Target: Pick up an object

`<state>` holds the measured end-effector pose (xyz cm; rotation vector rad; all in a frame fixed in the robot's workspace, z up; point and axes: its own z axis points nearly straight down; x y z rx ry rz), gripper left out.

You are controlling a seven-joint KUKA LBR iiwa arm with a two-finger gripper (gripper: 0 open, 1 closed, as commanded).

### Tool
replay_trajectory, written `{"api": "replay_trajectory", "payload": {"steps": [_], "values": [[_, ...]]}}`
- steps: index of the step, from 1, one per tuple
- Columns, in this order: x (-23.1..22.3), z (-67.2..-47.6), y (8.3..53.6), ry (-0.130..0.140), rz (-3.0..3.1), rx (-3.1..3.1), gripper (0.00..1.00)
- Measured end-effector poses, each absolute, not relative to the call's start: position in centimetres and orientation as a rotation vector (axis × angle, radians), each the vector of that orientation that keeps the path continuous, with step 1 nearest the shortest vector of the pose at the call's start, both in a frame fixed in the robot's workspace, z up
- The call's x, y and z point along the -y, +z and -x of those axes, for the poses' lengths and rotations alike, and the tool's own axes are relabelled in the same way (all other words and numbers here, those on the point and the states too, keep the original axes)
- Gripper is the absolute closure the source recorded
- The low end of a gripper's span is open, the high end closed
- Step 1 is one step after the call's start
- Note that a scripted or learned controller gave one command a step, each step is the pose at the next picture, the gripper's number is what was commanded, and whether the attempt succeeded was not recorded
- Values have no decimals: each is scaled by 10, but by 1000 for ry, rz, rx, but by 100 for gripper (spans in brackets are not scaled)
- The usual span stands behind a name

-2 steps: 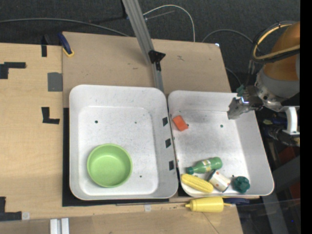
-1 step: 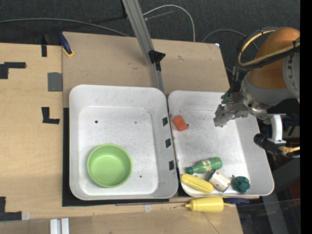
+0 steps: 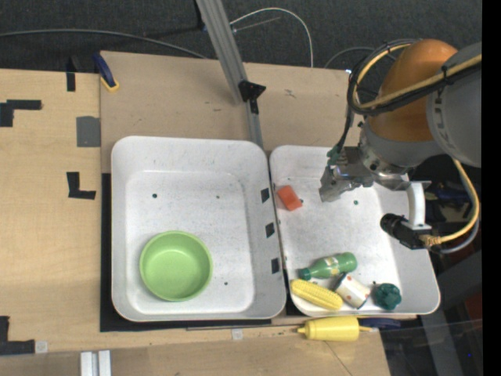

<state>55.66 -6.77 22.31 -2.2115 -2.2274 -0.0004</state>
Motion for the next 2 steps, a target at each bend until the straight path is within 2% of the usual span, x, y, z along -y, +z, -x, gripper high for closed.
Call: {"api": "replay_trajectory", "payload": {"steps": [1, 2], "values": [[20, -536, 221, 3, 2212, 2225, 100], [-35, -535, 216, 2, 2211, 2227, 100]]}}
